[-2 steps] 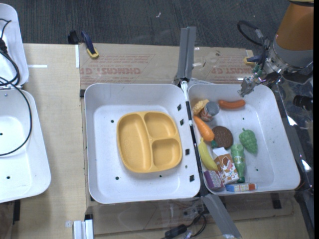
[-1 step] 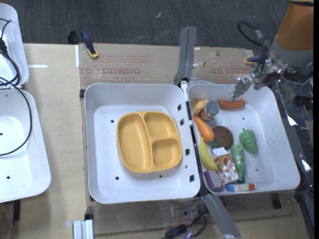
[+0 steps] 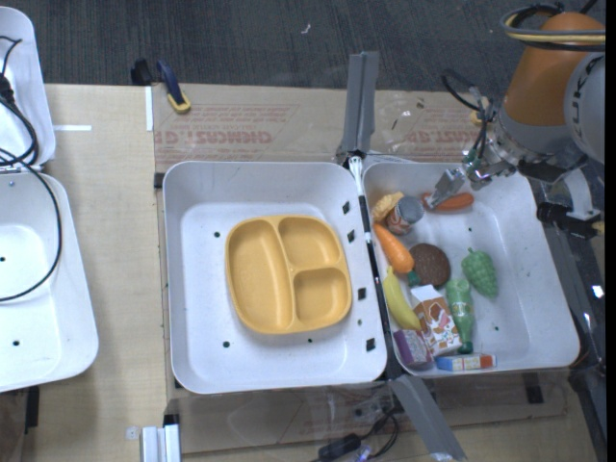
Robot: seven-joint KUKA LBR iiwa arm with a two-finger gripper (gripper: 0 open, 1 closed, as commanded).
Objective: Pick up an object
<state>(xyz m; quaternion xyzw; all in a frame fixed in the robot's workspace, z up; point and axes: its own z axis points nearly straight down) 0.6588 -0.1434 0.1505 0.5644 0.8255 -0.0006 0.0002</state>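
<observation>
My gripper [image 3: 449, 189] hangs low over the far part of the right bin [image 3: 539, 306], its tip right at a small red-orange piece [image 3: 460, 201] lying on the bin floor. Whether it touches or holds that piece cannot be made out. Along the bin's left side lie an orange carrot [image 3: 393, 248], a banana [image 3: 399, 301], a brown round item [image 3: 430, 263], a small can [image 3: 408, 211] and a yellow piece [image 3: 387, 203]. A green leafy item [image 3: 479, 273] sits mid-bin.
The left bin [image 3: 192, 258] holds a yellow divided plate [image 3: 289, 272]. Near the right bin's front lie a green bottle [image 3: 459, 312], a printed box [image 3: 439, 325], a purple packet [image 3: 408, 349] and a red-and-white tube [image 3: 467, 361]. The arm's orange band [image 3: 544, 70] rises at the far right.
</observation>
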